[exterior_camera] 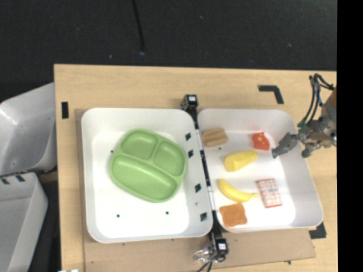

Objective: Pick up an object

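**Gripper poised over the right bin, six pieces to choose from**

Nearest the gripper [295,146] is the small red item [260,141], lying on the bin floor just to its left in the camera view, close but not touching. A touch further left and slightly lower sits the yellow wedge-shaped piece [240,161], and beyond that, up near the bin's left wall, the tan bread-like piece [214,137]. Below the gripper and a little left lies the pink patterned packet [269,192], flat on the floor. Left of that packet, the banana [235,191] curves along, and just under the banana rests the orange block [233,215], down in the lower left corner. All six lie loose, none between the fingers.

The gripper itself hangs at the right side of the right bin [303,177], coming in from the right edge with cables looping above it. One dark finger [285,145] juts out to the left toward the red item, the other shows nearer the wrist, and there's a gap between them: they stand apart, with nothing held.

Further out, well to the left of the gripper, the left bin [93,208] carries a green divided plate [148,164] with three compartments, lying tilted across its middle. Both bins sit side by side on the wooden bench [125,86].
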Controlling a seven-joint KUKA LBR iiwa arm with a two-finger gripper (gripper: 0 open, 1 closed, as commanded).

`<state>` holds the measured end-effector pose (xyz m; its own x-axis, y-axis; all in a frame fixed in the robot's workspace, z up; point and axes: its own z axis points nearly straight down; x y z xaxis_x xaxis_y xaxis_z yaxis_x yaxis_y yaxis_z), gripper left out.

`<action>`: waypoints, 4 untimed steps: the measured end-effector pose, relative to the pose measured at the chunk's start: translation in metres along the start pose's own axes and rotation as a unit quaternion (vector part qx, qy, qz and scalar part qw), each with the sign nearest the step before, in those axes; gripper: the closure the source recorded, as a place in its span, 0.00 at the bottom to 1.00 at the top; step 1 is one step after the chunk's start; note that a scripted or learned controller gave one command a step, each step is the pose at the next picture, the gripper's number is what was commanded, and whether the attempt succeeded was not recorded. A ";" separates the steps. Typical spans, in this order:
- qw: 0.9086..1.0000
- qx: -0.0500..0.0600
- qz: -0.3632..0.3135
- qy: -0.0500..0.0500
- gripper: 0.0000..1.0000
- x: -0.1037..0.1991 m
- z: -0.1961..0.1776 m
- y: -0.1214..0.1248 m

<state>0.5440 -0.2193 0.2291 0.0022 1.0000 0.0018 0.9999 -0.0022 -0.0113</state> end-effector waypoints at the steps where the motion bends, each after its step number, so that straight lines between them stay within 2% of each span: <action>1: 1.000 -0.006 -0.002 -0.002 0.00 0.000 -0.007 0.003; 2: 1.000 -0.004 -0.001 -0.002 0.00 -0.005 0.054 0.007; 3: 1.000 -0.004 0.000 -0.001 0.00 0.002 0.106 0.000; 4: 1.000 -0.005 0.001 -0.002 0.00 0.001 0.129 0.001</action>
<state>0.5431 -0.2184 0.0998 0.0050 1.0000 -0.0017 1.0000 -0.0050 -0.0014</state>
